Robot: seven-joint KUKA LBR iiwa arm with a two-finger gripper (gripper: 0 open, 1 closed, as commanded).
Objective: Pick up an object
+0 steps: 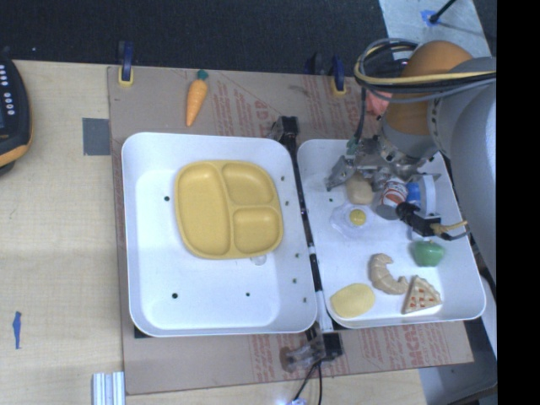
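My gripper (pixel 361 169) is down in the right bin (pixel 324 251), near its far left part. A beige rounded piece (pixel 360 192) lies directly under and in front of it, touching or almost touching it. To the right of that piece is a small red, white and blue can (pixel 394 196). A fried egg (pixel 354 219) lies just in front of the gripper. Further forward are a croissant (pixel 386 274), a pizza slice (pixel 420 295), a yellow oval piece (pixel 352 299) and a green piece (pixel 428 252). The arm hides the bin's far right corner.
The left bin (pixel 152 294) holds a yellow divided plate (pixel 228 207). A toy carrot (pixel 196 98) lies on the board behind the left bin. A black device (pixel 13 112) sits at the bench's left edge. Clamps stand between the bins.
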